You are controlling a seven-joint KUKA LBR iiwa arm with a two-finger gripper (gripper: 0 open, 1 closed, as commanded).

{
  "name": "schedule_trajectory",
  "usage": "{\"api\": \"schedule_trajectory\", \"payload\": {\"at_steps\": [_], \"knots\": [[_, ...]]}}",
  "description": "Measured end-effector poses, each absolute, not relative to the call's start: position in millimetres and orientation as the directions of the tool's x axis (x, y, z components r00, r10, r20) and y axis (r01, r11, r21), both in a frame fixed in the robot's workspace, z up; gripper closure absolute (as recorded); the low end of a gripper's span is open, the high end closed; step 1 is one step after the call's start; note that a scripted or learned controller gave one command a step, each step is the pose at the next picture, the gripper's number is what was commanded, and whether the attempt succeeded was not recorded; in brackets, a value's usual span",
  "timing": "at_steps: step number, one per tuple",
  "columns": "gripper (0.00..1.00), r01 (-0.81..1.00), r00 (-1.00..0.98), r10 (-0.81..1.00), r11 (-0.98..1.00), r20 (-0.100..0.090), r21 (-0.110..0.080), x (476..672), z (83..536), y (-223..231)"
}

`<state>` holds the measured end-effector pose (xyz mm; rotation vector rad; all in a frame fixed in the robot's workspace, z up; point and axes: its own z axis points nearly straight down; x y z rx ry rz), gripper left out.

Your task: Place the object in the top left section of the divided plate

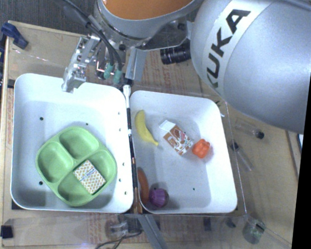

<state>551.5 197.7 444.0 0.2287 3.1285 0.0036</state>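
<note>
Right bin point(225, 157) holds banana point(144, 128), carton point(175, 138), orange pepper point(200, 148), carrot point(143, 185), purple onion point(159, 196).

The divided plate point(65, 155) sits in the left bin point(26, 106) — a banana point(144, 128) lies in the right bin point(217, 173).

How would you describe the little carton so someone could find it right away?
Look in the right bin, the one without the green plate. Near its upper middle, between the banana and the orange fruit, lies the carton. It is the only boxy, white and brown printed item there; its neighbours are rounded produce.
</note>
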Motion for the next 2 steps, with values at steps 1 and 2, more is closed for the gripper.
{"api": "schedule_trajectory", "payload": {"at_steps": [1,2], "knots": [[0.0,0.145,-0.989,0.145,0.989,-0.004,0.003,551.5,444,198],[1.0,0.138,-0.99,0.138,0.99,-0.007,0.006,551.3,455,200]]}}
